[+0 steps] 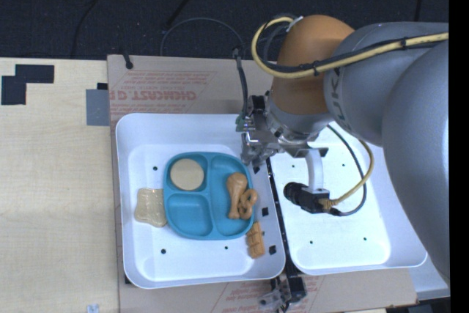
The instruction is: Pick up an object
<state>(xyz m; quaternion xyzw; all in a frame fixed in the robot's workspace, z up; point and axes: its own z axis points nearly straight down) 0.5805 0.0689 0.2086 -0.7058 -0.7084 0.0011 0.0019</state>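
The hand (pixel 253 145) is hovering over the blue tray's (pixel 192 220) rim, grip state hard to tell; it's risking clipping that rim instead of the pretzel (pixel 240 196).

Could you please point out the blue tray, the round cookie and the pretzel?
Blue tray (pixel 192 220): camera view, floor of its lower compartment.
Round cookie (pixel 186 174): camera view, centre of its top face.
Pretzel (pixel 239 196): camera view, middle of its twisted body.

Glossy blue plastic tray (pixel 192 216), smooth white plastic bin (pixel 139 135), matt cardboard (pixel 176 88)
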